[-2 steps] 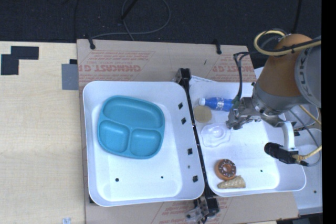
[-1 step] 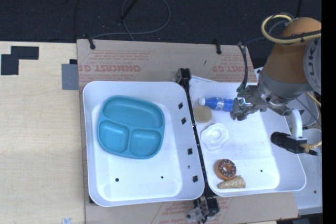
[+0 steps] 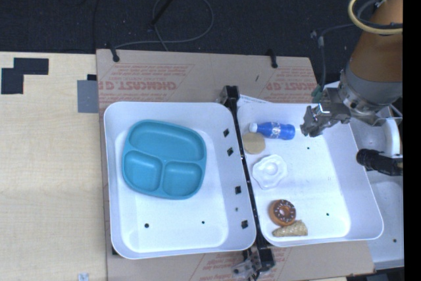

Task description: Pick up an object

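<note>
While claw (image 3: 314, 123) grip unclear, blue tray (image 3: 164, 158) in left bin (image 3: 131, 233), bottle (image 3: 273, 131), donut (image 3: 283, 211) in right bin (image 3: 358, 207)

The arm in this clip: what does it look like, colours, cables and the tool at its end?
The arm is grey, with an orange-brown rounded section above the wrist. A pale yellowish cable loops over that section, and thin dark cables run beside it. The tool is dark grey metal, blocky and angular. No markings can be read at this resolution.
</note>
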`<state>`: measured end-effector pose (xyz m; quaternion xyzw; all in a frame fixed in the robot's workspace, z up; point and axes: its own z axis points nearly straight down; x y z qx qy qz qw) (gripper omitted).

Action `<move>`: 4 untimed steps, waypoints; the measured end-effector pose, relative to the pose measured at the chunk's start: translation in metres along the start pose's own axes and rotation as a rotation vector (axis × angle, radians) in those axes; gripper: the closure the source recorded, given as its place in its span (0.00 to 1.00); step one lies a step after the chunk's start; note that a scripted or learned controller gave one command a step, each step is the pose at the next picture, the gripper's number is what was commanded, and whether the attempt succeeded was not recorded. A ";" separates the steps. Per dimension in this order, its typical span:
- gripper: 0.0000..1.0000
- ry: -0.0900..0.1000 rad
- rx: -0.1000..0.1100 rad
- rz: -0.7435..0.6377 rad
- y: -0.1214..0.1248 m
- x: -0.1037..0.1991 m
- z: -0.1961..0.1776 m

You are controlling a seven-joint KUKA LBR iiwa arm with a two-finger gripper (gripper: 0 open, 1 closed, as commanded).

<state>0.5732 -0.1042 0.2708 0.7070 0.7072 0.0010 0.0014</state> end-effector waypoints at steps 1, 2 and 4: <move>1.00 0.002 0.006 -0.003 0.004 0.045 0.002; 1.00 0.002 0.006 -0.004 0.009 0.101 0.004; 1.00 0.001 0.010 -0.004 0.012 0.198 0.047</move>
